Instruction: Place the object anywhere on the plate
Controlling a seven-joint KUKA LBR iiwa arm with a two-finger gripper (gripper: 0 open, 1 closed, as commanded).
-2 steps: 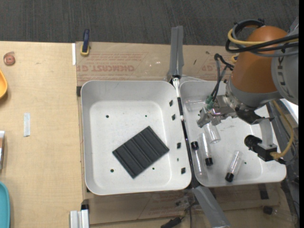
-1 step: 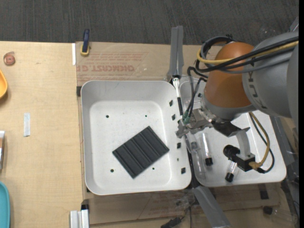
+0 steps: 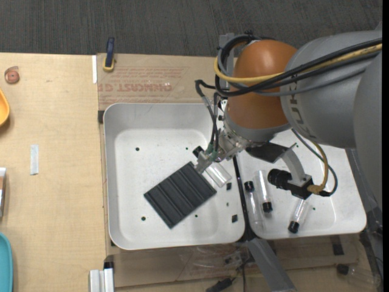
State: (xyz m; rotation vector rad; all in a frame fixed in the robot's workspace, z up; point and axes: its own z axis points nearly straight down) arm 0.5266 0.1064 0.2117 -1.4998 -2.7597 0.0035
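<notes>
A dark ribbed rectangular plate lies tilted on the floor of the left bin. My gripper hangs just above the plate's upper right corner, under the orange band of the arm. A pale shiny piece sits directly below the gripper, touching the plate's corner; I cannot tell whether it is held. In the right bin lie clear tubes with black caps, one near the divider and another further right.
Small black bits lie by the left bin's right wall. A blue clamp holds the cardboard behind the bins. The wooden bench to the left bears an orange item and a teal one at its edge.
</notes>
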